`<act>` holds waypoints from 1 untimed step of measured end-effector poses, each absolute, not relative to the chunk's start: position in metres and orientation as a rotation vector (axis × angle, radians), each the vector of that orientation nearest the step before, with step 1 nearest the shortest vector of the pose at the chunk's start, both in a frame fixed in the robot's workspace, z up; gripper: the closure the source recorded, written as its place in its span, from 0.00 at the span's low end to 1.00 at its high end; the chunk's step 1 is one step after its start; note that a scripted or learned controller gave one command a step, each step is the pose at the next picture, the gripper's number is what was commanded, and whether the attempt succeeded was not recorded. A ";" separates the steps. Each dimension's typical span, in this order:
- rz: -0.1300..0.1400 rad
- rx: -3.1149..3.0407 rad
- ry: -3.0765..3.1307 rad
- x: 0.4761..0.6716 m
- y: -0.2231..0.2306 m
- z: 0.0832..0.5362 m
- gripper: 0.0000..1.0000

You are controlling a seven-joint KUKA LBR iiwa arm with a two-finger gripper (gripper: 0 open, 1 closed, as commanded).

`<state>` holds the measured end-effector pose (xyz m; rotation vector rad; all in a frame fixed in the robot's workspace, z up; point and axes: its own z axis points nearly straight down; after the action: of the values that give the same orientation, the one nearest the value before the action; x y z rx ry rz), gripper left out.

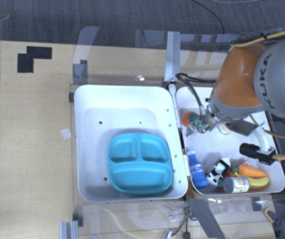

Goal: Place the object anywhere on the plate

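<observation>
The task does not say which object is meant. The right bin (234,143) holds a cluster of small things along its lower edge: a blue bottle (197,169) lying against the left wall, a black-and-white toy (218,170) just right of it, a small can (236,184) lying on its side, an orange carrot-like piece (251,171) and a yellow banana (258,181) touching one another at the lower right corner. A small orange and green item (189,118) sits higher up, near the left wall of this bin.

The gripper (202,123) is low in the upper left part of the right bin, just right of that orange and green item; whether it touches it, and whether the claw is apart or together, cannot be told, as the arm's bulk covers most of it. Nothing can be seen clamped in it.

The blue plate (140,163), with three compartments, lies in the lower middle of the left bin (90,133), its lower edge near the bin's front wall. The plate's top is bare, and white floor shows above it and to its left.

The arm's orange band (237,81) and grey body (281,78) fill the upper right of the frame, over the right bin's far wall. A black cable (192,91) loops down beside the metal divider (172,59) between the bins. The middle of the right bin is open white floor.
</observation>
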<state>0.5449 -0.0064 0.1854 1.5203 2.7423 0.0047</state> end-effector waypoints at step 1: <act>0.005 1.386 2.814 0.513 0.045 0.198 1.00</act>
<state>0.5130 0.0449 0.1984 1.3861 2.8144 0.0050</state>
